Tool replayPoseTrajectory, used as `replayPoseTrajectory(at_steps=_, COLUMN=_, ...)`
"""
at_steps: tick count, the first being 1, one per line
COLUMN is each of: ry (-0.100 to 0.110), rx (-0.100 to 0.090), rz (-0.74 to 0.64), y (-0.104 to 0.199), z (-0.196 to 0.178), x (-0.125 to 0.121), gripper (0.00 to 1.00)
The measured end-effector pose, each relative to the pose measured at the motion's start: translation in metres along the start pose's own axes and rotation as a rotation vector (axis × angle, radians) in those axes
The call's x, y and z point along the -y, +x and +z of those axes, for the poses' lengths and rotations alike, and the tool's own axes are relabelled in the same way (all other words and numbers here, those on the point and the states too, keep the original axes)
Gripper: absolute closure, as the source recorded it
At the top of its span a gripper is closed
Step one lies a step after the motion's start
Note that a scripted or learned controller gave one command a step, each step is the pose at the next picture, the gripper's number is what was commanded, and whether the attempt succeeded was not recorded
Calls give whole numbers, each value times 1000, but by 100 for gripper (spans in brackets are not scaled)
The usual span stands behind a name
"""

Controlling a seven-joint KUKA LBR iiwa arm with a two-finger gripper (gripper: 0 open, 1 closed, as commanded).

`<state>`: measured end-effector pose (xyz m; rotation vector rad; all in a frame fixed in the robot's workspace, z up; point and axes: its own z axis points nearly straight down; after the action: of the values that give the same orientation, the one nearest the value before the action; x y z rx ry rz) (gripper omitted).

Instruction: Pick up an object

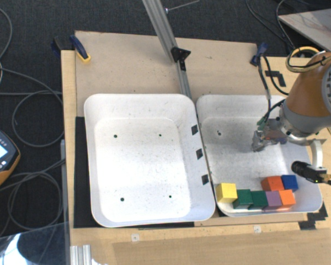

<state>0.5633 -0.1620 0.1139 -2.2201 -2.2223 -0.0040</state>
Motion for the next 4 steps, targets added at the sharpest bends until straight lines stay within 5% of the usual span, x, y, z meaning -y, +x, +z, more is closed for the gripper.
replayPoseTrajectory(at_steps=2, ry=-8, rx=4, rz=-1, y=-10, z=-126, x=-7, gripper=100)
replayPoseTrajectory(at_steps=3, ry=-3, rx=3, rz=-1, y=-9, z=-149, x=-9, gripper=100)
replayPoseTrajectory(at_steps=4, ry=2, rx=0, rz=-5, y=43, z=-140, x=-23, gripper=100)
